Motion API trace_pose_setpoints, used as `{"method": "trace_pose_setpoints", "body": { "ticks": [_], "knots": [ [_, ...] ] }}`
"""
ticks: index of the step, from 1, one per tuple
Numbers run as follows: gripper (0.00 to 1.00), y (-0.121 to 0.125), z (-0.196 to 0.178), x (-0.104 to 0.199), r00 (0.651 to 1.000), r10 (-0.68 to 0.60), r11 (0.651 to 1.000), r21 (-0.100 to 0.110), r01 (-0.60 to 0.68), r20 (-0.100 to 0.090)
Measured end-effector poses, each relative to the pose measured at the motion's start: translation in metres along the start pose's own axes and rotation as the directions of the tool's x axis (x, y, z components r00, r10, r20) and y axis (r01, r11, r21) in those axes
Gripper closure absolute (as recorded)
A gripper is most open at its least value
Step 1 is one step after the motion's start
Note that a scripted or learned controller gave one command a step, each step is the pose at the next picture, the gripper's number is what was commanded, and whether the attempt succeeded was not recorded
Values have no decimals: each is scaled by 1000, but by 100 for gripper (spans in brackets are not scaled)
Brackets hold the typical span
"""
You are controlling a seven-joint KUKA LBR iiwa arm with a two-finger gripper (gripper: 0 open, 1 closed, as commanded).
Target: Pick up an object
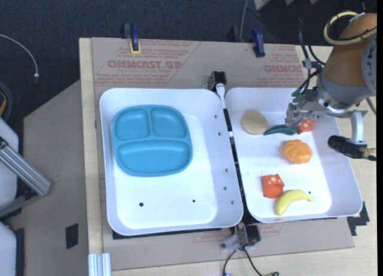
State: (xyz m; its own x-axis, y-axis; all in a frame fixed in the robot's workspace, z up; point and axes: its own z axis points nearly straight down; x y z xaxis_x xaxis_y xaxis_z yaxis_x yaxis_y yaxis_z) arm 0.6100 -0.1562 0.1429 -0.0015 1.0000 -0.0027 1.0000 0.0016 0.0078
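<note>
Two bins inspected; gripper low over right bin

Two white bins sit side by side on the bench. Left bin [119,209] holds a blue divided plate [152,140], lying toward its 10 o'clock corner. Right bin [335,203] holds five items. A tan round piece [254,122] lies at 10 o'clock. An orange lumpy piece [297,151] sits near centre. A red block [272,185] lies at 7 o'clock, with a yellow banana [291,200] just beside it at 6 o'clock. A green-stemmed red piece [290,129] lies at 12 o'clock, directly at the gripper [297,113]. The arm reaches in from 3 o'clock. Grip state: cannot tell, and no item can be confirmed as held.
</note>
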Motion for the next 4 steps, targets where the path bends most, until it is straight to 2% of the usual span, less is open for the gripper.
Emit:
{"method": "trace_pose_setpoints", "body": {
  "ticks": [2,3,4],
  "knots": [
    [100,-4,-112,11,1000,0,1000,-2,0,0],
    [100,3,-97,64,1000,-4,1000,10,4,-6],
    [100,20,-96,116,1000,-5,1000,4,5,-3]
  ]
}}
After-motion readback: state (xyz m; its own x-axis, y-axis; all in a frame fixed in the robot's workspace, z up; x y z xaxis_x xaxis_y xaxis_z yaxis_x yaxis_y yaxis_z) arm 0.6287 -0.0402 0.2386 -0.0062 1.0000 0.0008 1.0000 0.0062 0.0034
